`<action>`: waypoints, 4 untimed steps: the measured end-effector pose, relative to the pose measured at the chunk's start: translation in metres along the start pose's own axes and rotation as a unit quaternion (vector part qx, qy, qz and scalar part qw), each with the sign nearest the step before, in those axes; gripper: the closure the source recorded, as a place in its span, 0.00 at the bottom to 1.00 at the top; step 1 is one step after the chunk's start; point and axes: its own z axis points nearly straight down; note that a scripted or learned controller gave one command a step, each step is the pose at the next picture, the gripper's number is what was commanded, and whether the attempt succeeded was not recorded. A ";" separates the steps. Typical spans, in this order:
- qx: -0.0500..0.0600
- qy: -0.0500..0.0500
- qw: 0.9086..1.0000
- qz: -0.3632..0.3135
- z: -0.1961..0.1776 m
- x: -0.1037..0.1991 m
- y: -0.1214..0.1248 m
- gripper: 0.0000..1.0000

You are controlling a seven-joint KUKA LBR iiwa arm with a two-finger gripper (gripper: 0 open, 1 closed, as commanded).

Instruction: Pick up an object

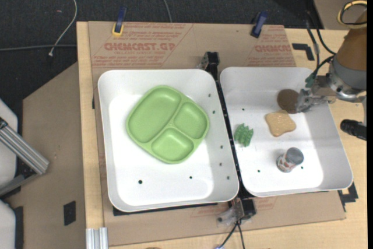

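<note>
The right bin (326, 178) holds several small objects. A brown round object (285, 100) lies near its back right, and my gripper (305, 99) sits low right beside it, touching or nearly touching its right edge. Just in front of the brown object lies a tan bread-shaped piece (280, 123). A green leafy toy (243, 134) rests near the bin's left wall. A small grey and red can (289, 160) stands toward the front. The arm (351, 61) comes in from the right over the bin's rim.
The left bin (116, 183) carries a green divided plate (168, 123) in its middle. A black clamp (211, 60) sits between the bins at the back. Blue clips (259, 24) hold the cardboard under the bins. Cables run behind the bench.
</note>
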 end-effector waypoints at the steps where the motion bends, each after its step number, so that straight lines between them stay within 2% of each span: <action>1: -0.003 -0.002 1.000 0.000 -0.061 -0.002 0.010 1.00; 2: -0.003 -0.002 1.000 0.000 -0.106 -0.002 0.012 1.00; 4: 0.002 0.001 1.000 -0.002 -0.089 0.100 0.009 1.00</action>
